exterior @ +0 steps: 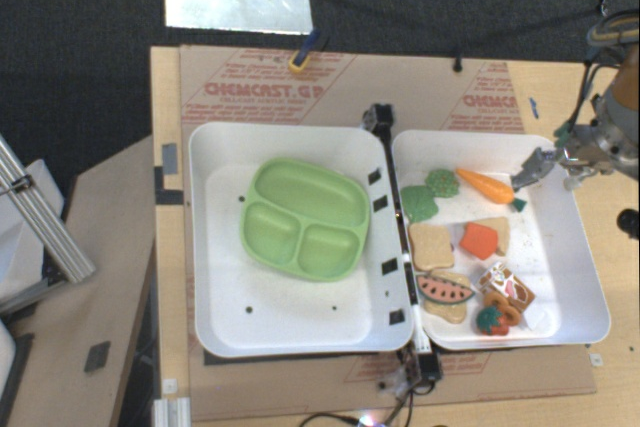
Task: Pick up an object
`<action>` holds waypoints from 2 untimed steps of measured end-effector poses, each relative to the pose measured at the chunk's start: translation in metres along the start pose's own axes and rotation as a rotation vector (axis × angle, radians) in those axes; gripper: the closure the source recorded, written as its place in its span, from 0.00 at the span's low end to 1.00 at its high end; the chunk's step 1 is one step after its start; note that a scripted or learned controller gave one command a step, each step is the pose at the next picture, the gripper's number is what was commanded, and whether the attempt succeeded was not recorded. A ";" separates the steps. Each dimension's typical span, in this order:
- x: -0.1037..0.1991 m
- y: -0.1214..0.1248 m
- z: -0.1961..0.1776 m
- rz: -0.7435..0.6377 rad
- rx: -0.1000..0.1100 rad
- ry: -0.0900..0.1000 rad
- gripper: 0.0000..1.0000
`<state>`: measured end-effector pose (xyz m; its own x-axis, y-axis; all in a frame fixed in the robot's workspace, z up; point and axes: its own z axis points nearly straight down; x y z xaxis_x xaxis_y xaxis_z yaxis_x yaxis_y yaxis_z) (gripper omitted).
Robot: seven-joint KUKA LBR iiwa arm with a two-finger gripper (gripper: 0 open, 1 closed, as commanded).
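Tool point(532, 169) above right bin point(585, 260), just beside carrot point(487, 185).
Carrot lies in the bin's far part, long axis slanting across it, orange tip toward the left bin point(215, 245), green end toward the tool. Cannot tell the tool's grip state; nothing seen between its tips.

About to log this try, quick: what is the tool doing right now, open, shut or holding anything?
Tool: over the right bin's far right edge, near the carrot's tip; open or shut cannot be told, nothing seen in it.
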<state>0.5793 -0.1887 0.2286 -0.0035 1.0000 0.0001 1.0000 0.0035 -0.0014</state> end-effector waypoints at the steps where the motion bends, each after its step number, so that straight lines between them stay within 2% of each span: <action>1: 0.005 0.010 0.056 -0.003 0.003 0.001 0.00; 2: 0.006 0.006 0.100 0.001 0.003 0.001 0.00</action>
<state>0.5855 -0.1828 0.1285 -0.0024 1.0000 0.0012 1.0000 0.0024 -0.0044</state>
